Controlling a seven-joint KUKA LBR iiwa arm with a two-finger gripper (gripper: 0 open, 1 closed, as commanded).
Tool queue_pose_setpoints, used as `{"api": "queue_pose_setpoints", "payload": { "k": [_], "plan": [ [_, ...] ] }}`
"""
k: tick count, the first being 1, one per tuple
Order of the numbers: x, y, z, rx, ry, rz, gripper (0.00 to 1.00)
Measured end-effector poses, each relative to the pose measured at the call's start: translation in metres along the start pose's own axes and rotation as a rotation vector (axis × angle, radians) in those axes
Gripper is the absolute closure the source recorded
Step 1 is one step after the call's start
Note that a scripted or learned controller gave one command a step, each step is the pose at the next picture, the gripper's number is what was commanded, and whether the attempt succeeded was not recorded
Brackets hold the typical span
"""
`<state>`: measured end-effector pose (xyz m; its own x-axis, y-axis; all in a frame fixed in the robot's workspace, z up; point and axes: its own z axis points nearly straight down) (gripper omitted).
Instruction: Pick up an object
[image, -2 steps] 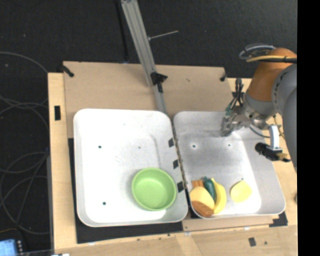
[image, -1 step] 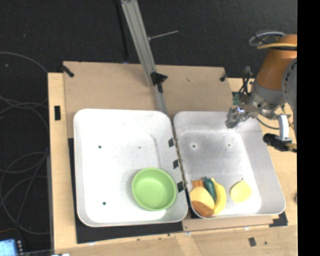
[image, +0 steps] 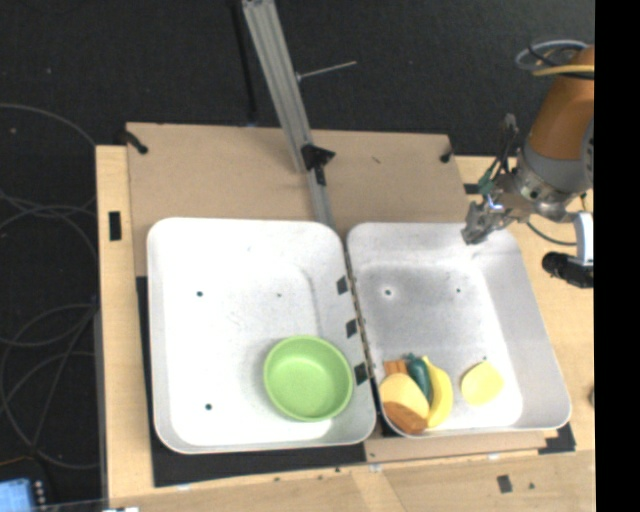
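My gripper (image: 480, 224) hangs over the far right corner of the right bin (image: 440, 290), at the end of the grey and orange arm. Nothing shows between its fingers. At the near edge of that bin lies a small pile: an orange-brown rounded object (image: 405, 411), a yellow banana-like piece (image: 438, 392) and a dark green piece (image: 419, 377). A yellow lemon-like object (image: 481, 384) sits just to the right of the pile. In the left bin (image: 230, 290) a light green bowl (image: 307, 377) rests near the front right corner. All the objects lie far from the gripper.
A grey metal pole (image: 285, 90) slants from the top of the view down to the divide between the bins. Both bins sit on a tan board (image: 220, 170). Black cables lie on the dark floor at the left.
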<state>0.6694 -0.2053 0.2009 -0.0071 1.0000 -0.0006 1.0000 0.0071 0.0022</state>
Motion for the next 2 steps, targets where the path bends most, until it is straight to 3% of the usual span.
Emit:
{"api": "queue_pose_setpoints", "payload": {
  "k": [1, 2],
  "plan": [
    [-0.001, 0.000, -0.044, 0.000, 0.000, 0.000, 1.00],
    [0.048, -0.003, -0.034, 0.000, -0.001, 0.005, 1.00]
  ]
}}
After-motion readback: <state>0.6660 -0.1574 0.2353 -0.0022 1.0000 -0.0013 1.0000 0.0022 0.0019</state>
